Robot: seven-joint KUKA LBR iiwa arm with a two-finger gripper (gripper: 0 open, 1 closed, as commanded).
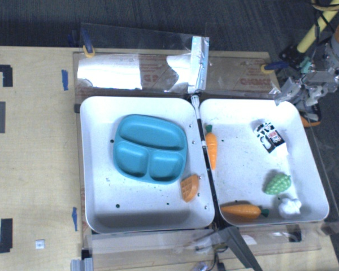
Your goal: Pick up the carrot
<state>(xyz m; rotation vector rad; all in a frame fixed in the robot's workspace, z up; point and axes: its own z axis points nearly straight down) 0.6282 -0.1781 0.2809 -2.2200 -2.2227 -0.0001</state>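
Nothing of the pick looks done yet. The end effector (305, 89) hangs at the far right corner of the right bin (237, 113), over its rim, and whether it is clenched or released I cannot tell from this view; nothing shows in it.

Two carrot-like things lie in that bin, both well apart from the end effector. The upright carrot (211, 147) rests against the bin's left wall, well to the left of the end effector and a little nearer the camera. Its long axis runs front to back along the wall, green top pointing away from the camera, tip toward it. The second carrot (240, 210) lies along the near wall, far below and left of the end effector, its long axis running left to right with the green top on the right.

What is left, I judge, is everything: travel over a carrot, descend, align across its axis, close and lift.
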